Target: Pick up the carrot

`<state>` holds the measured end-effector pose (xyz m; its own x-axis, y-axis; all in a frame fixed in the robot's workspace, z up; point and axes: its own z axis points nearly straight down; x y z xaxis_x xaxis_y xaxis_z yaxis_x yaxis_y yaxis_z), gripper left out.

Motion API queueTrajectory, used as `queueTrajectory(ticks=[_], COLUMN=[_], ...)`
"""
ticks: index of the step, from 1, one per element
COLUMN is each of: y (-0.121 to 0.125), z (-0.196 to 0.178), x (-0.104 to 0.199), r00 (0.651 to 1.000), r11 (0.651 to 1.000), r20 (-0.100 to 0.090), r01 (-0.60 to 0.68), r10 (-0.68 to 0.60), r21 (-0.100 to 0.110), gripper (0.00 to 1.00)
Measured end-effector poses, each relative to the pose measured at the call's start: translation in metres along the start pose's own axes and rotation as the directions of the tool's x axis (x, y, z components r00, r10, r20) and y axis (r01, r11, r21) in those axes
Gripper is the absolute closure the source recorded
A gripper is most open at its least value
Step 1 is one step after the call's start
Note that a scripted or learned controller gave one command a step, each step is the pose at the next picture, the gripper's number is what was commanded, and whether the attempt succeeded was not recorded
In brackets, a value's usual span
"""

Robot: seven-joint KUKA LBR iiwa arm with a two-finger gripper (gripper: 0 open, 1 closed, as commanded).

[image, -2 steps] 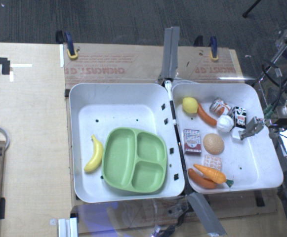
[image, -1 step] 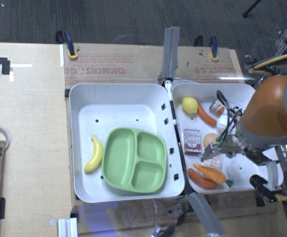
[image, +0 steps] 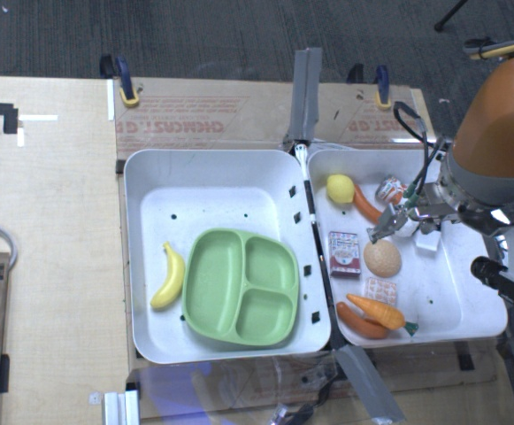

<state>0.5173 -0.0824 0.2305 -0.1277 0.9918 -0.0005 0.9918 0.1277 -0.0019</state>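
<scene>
Orange carrot (image: 377, 312) lies at the lower middle of my right bin (image: 469, 324), beside a waffle (image: 380, 289). My claw (image: 389, 226) hovers above a bun (image: 382, 258); I cannot tell its state. Cardboard (image: 221, 113) above reads reversed "CHEMCO71".

Light is bright and even from above, shadows soft; white bins (image: 150, 237) glare slightly, image a bit soft, lower edge blurred
</scene>
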Motion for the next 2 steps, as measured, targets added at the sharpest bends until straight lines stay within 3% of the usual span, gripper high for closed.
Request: queueTrajectory(ticks=[1,2], y=[-0.044,-0.043], z=[0.066,0.14], x=[-0.026,-0.009], r00=[0.982,0.921], r11=[0.982,0.921], r20=[-0.001,-0.001], r01=[-0.187,-0.389], r10=[0.187,0.389], r21=[0.002,0.004], gripper=[0.0,0.0])
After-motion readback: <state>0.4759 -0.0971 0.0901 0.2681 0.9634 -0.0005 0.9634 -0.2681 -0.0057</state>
